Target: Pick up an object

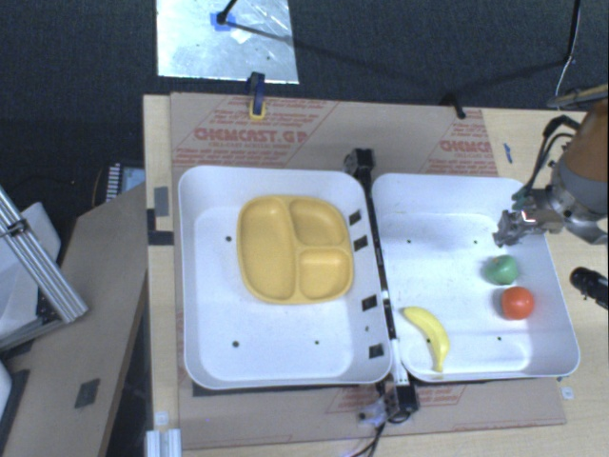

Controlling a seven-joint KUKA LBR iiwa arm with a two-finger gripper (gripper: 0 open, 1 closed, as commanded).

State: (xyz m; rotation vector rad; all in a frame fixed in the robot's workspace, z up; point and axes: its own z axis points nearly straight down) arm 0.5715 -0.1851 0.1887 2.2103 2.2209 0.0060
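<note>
White bins side by side on a wood counter, camera looking down at a slant. Near edge first: a small tangle of cable and clips sits at the bottom where the two bins meet.

Right bin, lower part: yellow banana lying near the bottom left corner of that bin, curved, tip pointing to the lower right. Further right, an orange-red round fruit near the bin's right wall. Just above it, close beside but apart, a green round fruit.

Left bin: yellow divided plate with three compartments sits in the middle to upper part, one long section on the left, two smaller ones on the right. A black strip with clips runs along the seam between the bins.

Gripper at the right of the frame, over the upper right part of the right bin, just above the green fruit and not touching it. Nothing seen between its fingers; too small and blurred to tell how wide they stand. Grey arm enters from the right edge with an orange band above.

Far side: cardboard sheet with red print under the bins, a yellow and blue clamp at its top edge. Beyond that, dark carpet and a shiny silver panel at upper centre-left. Aluminium framing at the left edge.
</note>
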